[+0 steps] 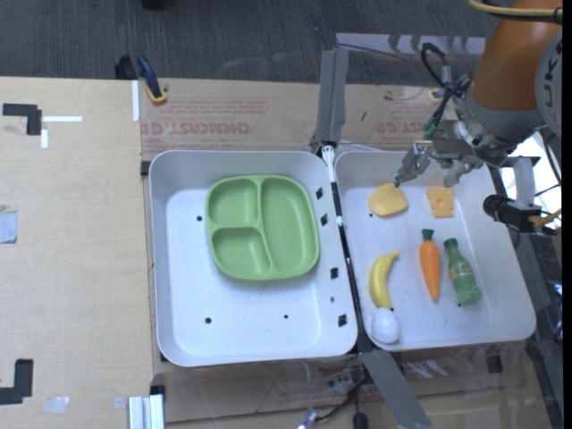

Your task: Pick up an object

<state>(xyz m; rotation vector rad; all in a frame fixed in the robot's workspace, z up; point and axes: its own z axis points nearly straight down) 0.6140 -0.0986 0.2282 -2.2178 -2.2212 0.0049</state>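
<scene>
- The gripper (433,166) hangs over the far part of the right bin (500,324); its two fingers stand spread apart with nothing between them.
- One fingertip (409,170) is just above the far edge of a yellow rounded piece (388,201), which lies on the bin floor, slightly nearer and left of the gap between the fingers.
- The other fingertip (454,172) is just beyond a small yellow cheese wedge (440,202) with holes, which lies flat to the right of the rounded piece.
- Whether either fingertip touches what is below it cannot be told.
- Nearer in the same bin lie a banana (382,278), a white egg (385,326) touching the banana's near end, a carrot (431,265) with a green top, and a green bottle (462,273) on its side just right of the carrot.
- The left bin (179,329) holds a green divided plate (263,226) with three compartments, right way up.
- The bottle's label is too small to read.
- Red printed lettering runs along the cardboard (223,119) behind the bins; it appears upside down from this view and I cannot read it with confidence.
</scene>
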